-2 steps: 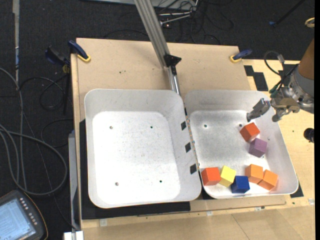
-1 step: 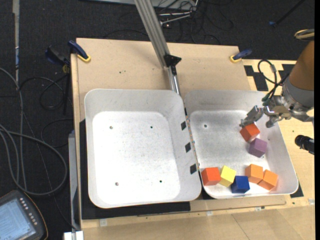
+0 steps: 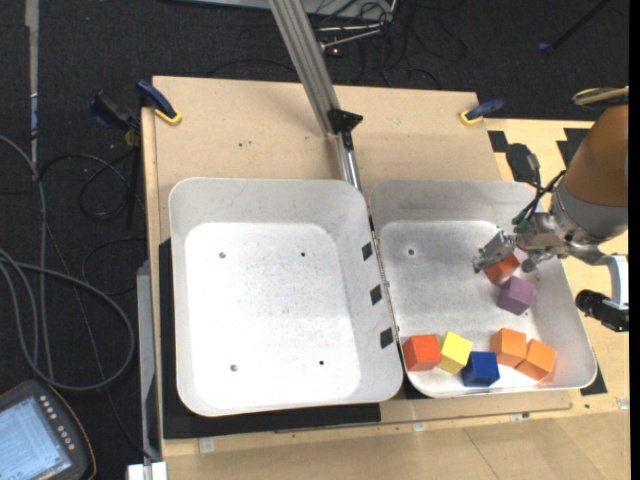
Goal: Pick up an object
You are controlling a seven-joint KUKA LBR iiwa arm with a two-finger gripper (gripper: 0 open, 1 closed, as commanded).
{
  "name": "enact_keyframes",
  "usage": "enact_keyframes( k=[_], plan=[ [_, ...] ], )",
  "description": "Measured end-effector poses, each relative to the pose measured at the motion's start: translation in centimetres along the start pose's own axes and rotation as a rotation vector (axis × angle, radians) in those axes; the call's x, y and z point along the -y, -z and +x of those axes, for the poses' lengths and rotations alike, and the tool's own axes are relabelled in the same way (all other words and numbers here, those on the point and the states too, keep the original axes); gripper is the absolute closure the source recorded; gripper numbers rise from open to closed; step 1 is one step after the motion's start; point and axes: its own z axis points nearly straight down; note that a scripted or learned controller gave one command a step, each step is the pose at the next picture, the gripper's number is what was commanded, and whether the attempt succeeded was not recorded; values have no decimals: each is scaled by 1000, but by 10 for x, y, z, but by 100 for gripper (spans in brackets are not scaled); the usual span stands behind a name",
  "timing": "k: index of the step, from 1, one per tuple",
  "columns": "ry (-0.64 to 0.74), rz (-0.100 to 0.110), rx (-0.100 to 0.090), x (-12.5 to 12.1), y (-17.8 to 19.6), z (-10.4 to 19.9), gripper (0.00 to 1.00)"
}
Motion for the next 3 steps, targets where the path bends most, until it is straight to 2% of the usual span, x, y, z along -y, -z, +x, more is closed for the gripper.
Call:
enact_keyframes(
  k=[1, 2, 3],
  plan=[
    [1, -8, 3, -2, 14, 0, 100],
    [3, -13, 4, -2, 78, 0, 100],
    [3, -11, 4, -3, 121, -3, 100]
  ],
)
